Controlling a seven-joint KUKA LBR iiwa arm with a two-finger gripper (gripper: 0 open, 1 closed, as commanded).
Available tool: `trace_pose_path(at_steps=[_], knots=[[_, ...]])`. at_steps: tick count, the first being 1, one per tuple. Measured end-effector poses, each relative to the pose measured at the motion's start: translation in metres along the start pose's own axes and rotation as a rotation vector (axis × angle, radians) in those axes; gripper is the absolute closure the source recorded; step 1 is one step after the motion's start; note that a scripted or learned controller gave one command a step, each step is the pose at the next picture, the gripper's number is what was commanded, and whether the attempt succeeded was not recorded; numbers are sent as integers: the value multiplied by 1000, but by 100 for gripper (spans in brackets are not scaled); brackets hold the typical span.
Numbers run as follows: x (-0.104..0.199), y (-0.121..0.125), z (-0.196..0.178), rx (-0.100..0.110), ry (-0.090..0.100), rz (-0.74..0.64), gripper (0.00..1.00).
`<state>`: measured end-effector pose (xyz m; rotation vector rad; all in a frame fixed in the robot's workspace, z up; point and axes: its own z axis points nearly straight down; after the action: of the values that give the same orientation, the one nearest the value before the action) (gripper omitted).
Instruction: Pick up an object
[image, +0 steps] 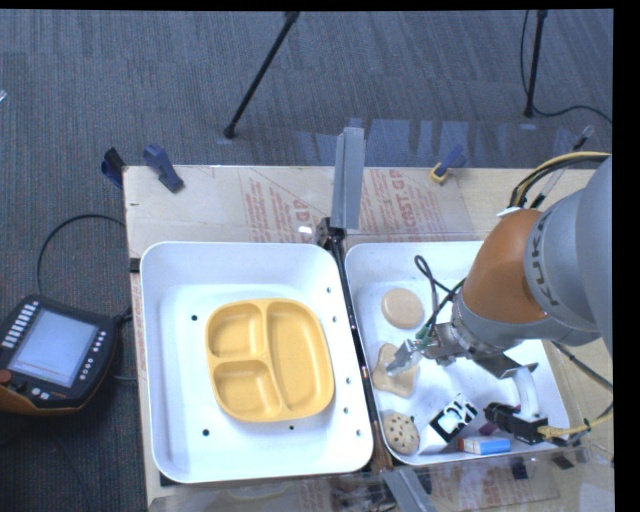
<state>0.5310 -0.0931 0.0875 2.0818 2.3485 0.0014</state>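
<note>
My gripper (408, 354) hangs low in the right bin (455, 258), at the upper right edge of a tan wedge-shaped piece (391, 373) that lies near the bin's left wall. Whether it touches the piece is unclear. A round tan disc (403, 307) lies just beyond it. A speckled cookie (401, 432) rests in the near left corner. To the right of the cookie sit a black-and-white block (455, 416) and a small blue and red item (487, 446) by the near wall.
The left bin (175, 275) holds a yellow divided plate (268, 358). A grey upright post (348, 185) stands behind the gap between the bins. A teach pendant (52, 352) lies off the bench to the left. The arm's orange band (505, 275) covers the right bin's right side.
</note>
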Motion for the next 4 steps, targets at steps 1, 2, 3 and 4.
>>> trace_pose_path(at_steps=[1, 2, 3, 4], knots=[[12, -53, 1, 3, 4, 52, 0], [12, -52, -5, 10, 11, 53, 100], [12, -53, -4, 11, 11, 54, 0], [-42, 65, 0, -3, 0, 39, 0]])
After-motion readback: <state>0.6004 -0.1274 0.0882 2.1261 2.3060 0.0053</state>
